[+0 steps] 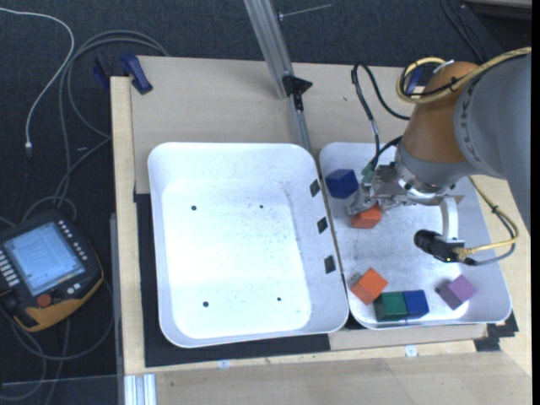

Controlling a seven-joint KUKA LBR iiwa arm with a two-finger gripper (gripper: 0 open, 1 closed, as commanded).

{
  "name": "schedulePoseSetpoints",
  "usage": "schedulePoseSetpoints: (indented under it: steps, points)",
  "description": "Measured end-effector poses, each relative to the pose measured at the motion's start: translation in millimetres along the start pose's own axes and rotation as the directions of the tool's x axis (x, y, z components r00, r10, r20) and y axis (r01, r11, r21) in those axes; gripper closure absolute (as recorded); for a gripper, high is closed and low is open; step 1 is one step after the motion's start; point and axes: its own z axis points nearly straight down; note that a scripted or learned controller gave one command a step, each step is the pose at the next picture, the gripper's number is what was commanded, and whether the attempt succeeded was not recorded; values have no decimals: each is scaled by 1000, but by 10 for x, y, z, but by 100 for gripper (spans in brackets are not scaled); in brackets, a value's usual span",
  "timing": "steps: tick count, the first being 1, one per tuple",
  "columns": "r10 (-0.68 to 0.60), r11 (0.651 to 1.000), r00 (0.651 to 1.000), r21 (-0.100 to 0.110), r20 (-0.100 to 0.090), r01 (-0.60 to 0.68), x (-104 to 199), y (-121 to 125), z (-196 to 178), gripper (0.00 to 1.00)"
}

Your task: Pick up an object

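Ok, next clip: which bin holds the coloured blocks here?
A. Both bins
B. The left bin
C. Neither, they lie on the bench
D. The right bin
D. The blue block, orange blocks, green block, second blue block and purple block all lie in the right bin, where the end effector is.

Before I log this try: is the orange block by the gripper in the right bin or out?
In. The orange block lies on the right bin floor, beside the gripper.
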Motion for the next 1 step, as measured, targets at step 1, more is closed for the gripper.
schedulePoseSetpoints:
  steps: [1]
  points:
    - [-8, 1000, 1000, -11, 0, 8, 674, 373, -942, 100]
